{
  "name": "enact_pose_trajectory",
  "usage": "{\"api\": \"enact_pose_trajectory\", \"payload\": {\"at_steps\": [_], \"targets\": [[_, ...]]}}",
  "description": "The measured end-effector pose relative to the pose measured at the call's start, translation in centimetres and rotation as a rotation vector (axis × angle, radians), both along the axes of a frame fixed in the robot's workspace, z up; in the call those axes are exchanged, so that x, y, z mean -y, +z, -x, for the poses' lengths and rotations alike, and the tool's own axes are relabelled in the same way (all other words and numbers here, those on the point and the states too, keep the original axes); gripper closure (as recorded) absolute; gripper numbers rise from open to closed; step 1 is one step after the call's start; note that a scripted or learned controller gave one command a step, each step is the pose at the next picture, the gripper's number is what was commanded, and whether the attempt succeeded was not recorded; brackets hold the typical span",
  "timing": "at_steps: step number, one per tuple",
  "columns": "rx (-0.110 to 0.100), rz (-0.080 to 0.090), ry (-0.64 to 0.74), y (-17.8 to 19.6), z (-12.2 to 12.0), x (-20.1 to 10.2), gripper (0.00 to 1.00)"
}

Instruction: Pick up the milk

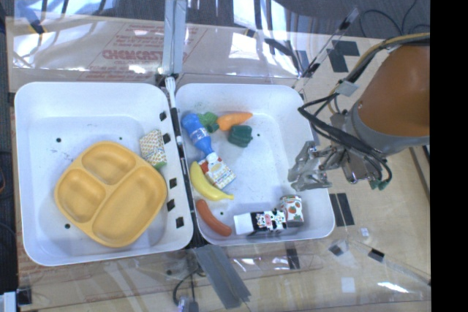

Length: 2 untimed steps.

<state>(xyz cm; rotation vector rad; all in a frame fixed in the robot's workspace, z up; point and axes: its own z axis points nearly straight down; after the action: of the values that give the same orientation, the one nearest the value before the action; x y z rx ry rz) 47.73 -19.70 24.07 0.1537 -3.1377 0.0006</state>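
The milk point(262, 222) is a small carton with black-and-white cow patches. It lies on its side against the front wall of the right bin point(278, 97). A small carton with a strawberry print point(292, 209) touches its right end. My gripper point(300, 169) hangs over the right bin's right side, above and slightly right of the milk and apart from it. Its metal fingers point(303, 155) stand open with nothing between them.
The right bin also holds a blue bottle point(196, 131), a carrot point(235, 118), a green pepper point(240, 134), a banana point(207, 186), a red-and-white carton point(219, 172) and a sausage point(212, 218). In the left bin lie a yellow divided plate point(110, 193) and a patterned box point(153, 147).
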Motion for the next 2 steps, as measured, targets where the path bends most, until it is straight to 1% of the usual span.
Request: {"api": "enact_pose_trajectory", "payload": {"at_steps": [1, 2], "targets": [[-0.002, -0.001, 0.131, -2.58, -0.83, 1.24, 1.00], [-0.002, -0.001, 0.131, -2.58, -0.82, 1.25, 0.00]]}}
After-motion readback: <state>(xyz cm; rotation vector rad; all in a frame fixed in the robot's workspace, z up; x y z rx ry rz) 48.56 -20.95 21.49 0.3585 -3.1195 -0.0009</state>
